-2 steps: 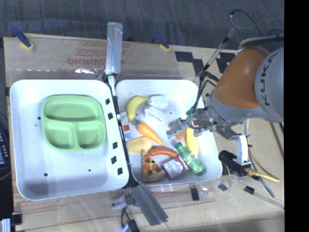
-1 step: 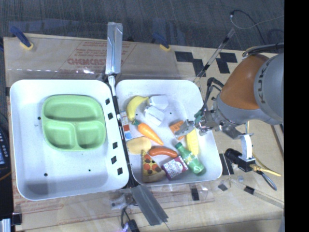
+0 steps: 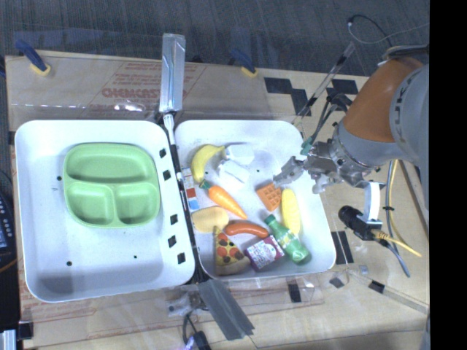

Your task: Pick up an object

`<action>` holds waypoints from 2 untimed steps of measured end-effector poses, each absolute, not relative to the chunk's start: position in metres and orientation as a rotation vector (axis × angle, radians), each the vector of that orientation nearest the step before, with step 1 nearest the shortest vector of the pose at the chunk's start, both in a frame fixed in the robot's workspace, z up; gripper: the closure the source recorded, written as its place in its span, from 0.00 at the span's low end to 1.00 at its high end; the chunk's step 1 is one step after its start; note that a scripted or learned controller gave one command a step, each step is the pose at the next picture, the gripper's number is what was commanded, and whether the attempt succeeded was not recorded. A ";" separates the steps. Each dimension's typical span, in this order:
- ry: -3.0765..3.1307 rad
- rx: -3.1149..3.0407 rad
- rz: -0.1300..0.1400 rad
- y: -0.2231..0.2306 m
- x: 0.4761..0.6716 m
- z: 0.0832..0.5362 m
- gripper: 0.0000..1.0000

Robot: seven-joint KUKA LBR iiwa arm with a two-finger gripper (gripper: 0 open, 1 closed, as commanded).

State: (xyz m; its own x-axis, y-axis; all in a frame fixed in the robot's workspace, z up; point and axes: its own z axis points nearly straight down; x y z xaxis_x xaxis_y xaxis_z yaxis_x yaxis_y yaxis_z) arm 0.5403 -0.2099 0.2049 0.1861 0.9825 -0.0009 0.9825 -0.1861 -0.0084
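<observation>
Pizza slice (image 3: 229, 254) lies at the right bin's (image 3: 319, 228) near edge, beside a purple packet (image 3: 263, 253) and green bottle (image 3: 287, 239). Further back, a waffle piece (image 3: 268, 195) and corn cob (image 3: 290, 211) sit just below the gripper (image 3: 297, 169), whose finger spread cannot be told.

arm (image 3: 394, 115) — cut off at right | pincer (image 3: 292, 172) — blurred, grip unclear
</observation>
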 end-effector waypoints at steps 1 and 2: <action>-1.814 -2.552 0.012 -0.174 0.497 0.106 0.00; -1.899 -2.499 0.002 -0.185 0.579 0.090 0.00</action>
State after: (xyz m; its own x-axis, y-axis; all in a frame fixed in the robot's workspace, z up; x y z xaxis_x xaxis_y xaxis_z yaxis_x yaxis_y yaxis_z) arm 0.5791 -0.1849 0.0895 0.2678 0.9635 0.0007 0.9635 -0.2678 -0.0034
